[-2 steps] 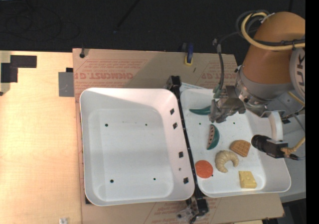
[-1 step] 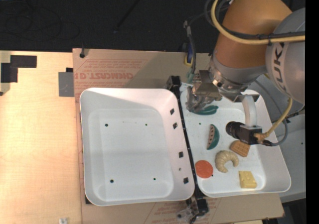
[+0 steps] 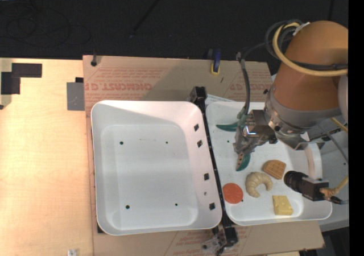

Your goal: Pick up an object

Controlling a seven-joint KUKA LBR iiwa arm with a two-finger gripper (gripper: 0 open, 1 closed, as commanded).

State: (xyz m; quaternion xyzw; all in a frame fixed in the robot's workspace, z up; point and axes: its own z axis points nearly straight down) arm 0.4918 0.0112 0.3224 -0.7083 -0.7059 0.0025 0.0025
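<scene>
My gripper (image 3: 245,148) hangs low over the left part of the right bin (image 3: 250,218). A slim teal object (image 3: 243,162) sticks out just below its tip, touching or nearly touching it; whether it is gripped is hidden. A second teal piece (image 3: 227,127) lies a little behind and to the left of the gripper. Toward the front of this bin lie a red disc (image 3: 232,193), a pale croissant (image 3: 259,183), a brown waffle-like piece (image 3: 274,168) and a yellow block (image 3: 282,205).
The left bin (image 3: 102,135) stands beside the right one, with a black divider (image 3: 206,152) between them. Both bins rest on a cardboard sheet (image 3: 142,81). A white curved piece (image 3: 313,161) lies at the right bin's right side, under the arm.
</scene>
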